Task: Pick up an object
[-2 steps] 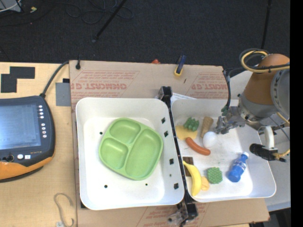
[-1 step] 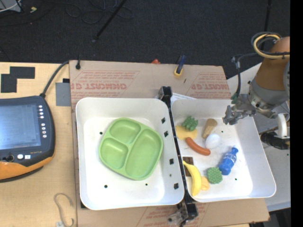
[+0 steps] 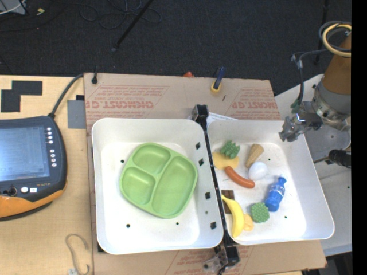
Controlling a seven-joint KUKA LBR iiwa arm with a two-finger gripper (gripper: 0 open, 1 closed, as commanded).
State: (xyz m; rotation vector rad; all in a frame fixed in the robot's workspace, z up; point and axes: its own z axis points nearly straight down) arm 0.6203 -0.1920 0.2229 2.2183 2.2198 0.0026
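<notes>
Apparently unladen, the gripper hovers beside the right bin.

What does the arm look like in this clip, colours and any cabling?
The arm enters from the right: a brownish-orange band under a pale ring, then a grey metal wrist. A thin dark cable loops beside it. The gripper is a small dark grey metal piece, too blurred for markings.

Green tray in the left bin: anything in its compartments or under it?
The green tray has three compartments, all bare. It lies on the left bin's floor; whatever is beneath it is covered.
</notes>
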